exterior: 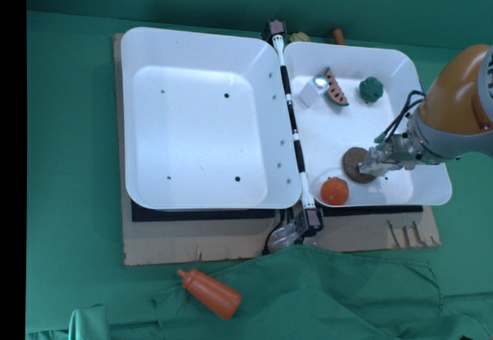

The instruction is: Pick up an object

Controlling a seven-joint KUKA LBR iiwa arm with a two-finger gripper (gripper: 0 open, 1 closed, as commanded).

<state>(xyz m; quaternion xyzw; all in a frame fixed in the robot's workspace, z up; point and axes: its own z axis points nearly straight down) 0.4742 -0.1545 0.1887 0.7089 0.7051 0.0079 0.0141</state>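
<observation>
One round brown disc (355, 164), flat.

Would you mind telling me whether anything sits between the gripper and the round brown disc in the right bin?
Nothing visible does. The gripper sits right at the round brown disc's right edge in the right white bin; the orange ball lies below-left of it, off that path.

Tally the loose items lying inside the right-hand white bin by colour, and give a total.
Orange: 1, the round orange fruit
Brown: 1, the flat brown disc
Green: 1, the bumpy dark green lump
Red: 1, the red watermelon slice
White: 1, the small white block
Total: 5
</observation>
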